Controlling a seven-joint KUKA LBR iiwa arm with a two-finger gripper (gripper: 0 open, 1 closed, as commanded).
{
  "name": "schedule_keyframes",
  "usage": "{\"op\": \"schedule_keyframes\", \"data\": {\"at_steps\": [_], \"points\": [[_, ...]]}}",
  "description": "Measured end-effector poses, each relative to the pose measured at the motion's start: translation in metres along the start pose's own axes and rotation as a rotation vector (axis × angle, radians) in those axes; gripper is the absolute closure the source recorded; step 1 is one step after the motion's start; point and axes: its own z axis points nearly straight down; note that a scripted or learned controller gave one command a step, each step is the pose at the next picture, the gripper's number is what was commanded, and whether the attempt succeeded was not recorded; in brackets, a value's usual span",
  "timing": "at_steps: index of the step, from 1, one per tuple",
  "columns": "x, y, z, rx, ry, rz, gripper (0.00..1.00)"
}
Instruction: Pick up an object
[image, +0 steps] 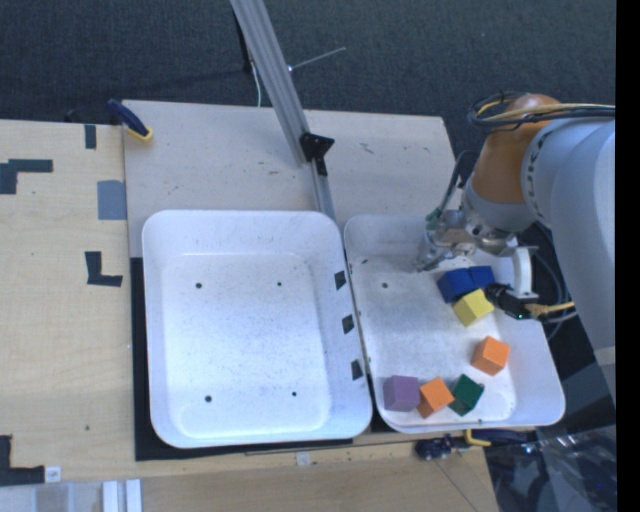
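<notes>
The gripper (437, 252) hangs near the right bin's (400, 330) far edge, approaching; finger state unclear; next, descend onto the blue block (463, 281).

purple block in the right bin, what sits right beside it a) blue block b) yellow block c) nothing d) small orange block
d: the purple block lies at the near edge of the right bin with a small orange block next to it, then a green block.
</notes>
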Motion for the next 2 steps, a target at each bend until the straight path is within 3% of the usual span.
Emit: {"op": "schedule_keyframes", "data": {"at_steps": [2], "points": [[0.003, 0.001, -0.089, -0.006, 0.000, 0.001, 1.00]]}}
